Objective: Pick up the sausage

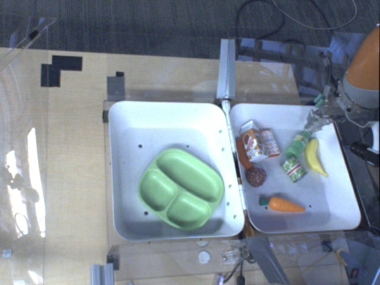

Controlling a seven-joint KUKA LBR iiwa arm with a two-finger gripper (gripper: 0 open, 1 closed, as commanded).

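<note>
The sausage [243,154] is a reddish-brown link lying lengthwise against the left wall of the right bin [350,209], partly tucked beside a small carton [259,142]. My gripper [317,121] hangs at the far right corner of that bin, just above the top ends of a green bottle [295,157] and a banana [314,157]. It is well to the right of the sausage, with the carton and bottle lying between them. Nothing shows in the gripper.
A dark red round item [256,176] lies just below the sausage, and a carrot [284,204] sits near the bin's front. The left bin [127,129] holds a green divided plate [181,187]. A metal rail [226,70] stands behind the bins.
</note>
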